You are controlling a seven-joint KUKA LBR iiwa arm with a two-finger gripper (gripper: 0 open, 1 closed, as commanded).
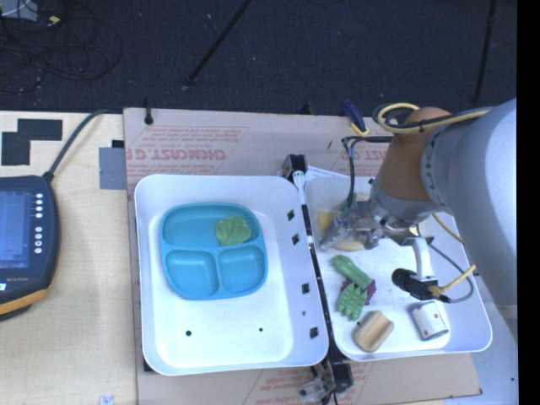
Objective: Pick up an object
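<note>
The gripper (344, 229) is low in the far left part of the right bin (472, 332), close to the wall between the two bins. How far open it is cannot be told, nor whether it has hold of anything. A yellow piece (326, 220) touches its left side and a paler yellow piece (351, 245) lies against its near side; whether these are one object or two is unclear.

Nearer than the gripper in the same bin lie one green vegetable toy (349, 269), one green and purple toy (355, 298) just beside it, one tan cylinder (373, 332) and, to the right, one small white box (430, 321).

The left bin (211, 344) holds one blue three-compartment tray (194, 268), with one green leafy piece (233, 230) in its far right compartment, well apart from the gripper.
</note>
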